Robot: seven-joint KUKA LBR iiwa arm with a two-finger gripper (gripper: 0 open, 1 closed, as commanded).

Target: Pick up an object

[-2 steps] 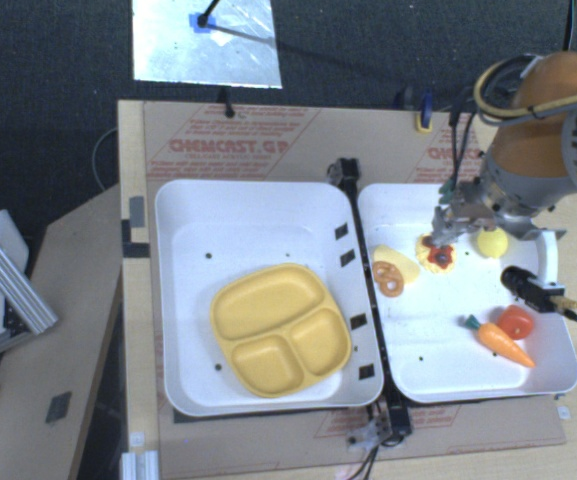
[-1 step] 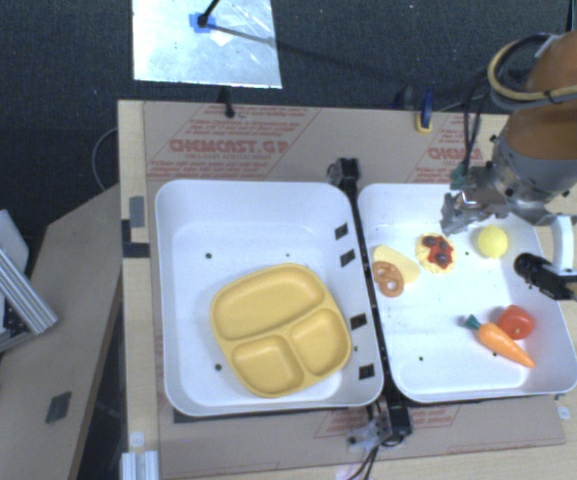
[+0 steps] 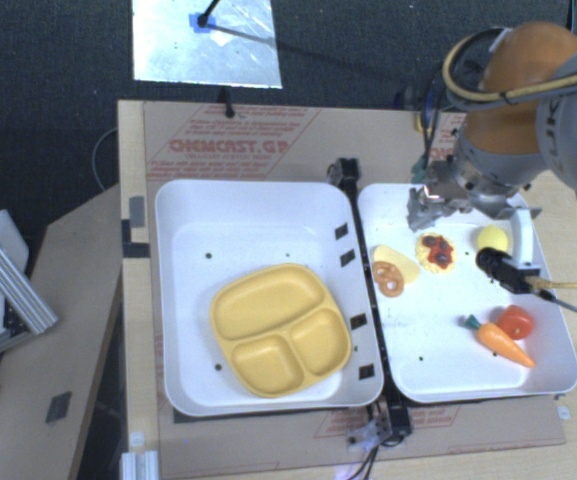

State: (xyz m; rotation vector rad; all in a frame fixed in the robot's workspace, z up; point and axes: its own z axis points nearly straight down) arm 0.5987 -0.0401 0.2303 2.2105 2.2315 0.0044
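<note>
One yellow tray point(image 3: 280, 340) — two white bins point(image 3: 198, 268) — one carrot point(image 3: 504, 344)

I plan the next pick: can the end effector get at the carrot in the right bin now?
Probably yes. The carrot lies uncovered near the bin's front, touching only a tomato; the end effector hovers at the back.

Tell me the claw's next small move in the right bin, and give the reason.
Probably a short drop straight down. The claw hangs at the back of the right bin, just above the small pizza toy, and nothing shows between its fingers. The pretzel and the lemon lie apart to either side, so the pizza toy looks the nearest target.
</note>
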